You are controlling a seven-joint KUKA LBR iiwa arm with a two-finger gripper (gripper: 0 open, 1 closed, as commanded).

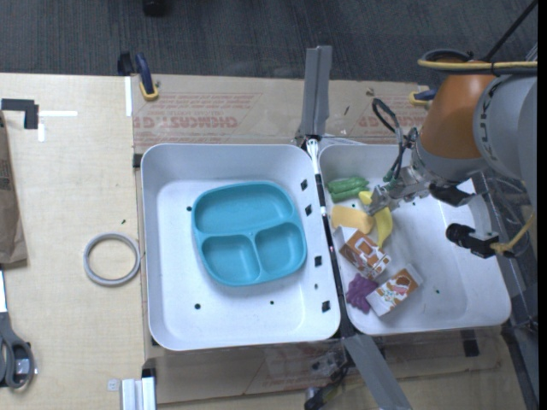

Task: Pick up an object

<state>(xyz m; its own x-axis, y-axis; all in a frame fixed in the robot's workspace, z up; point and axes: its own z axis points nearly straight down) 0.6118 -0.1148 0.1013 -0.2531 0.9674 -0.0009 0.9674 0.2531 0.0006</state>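
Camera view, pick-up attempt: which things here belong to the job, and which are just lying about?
Job:
gripper
right bin
green item
yellow pieces
two small cartons
purple item

Lying about:
left bin
blue divided tray
tape ring
scissors

Divided tray (249, 233): turquoise. Bins (162, 254): white. Arm (479, 118): grey with orange band. Banana (383, 225): yellow. Small cartons (366, 252): white with orange-red print.

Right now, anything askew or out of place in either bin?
Nothing damaged or spilled. The right bin holds a loose heap along its left side: green item, yellow pieces, two small cartons lying tilted, a purple piece. The blue divided tray sits slightly rotated in the left bin.
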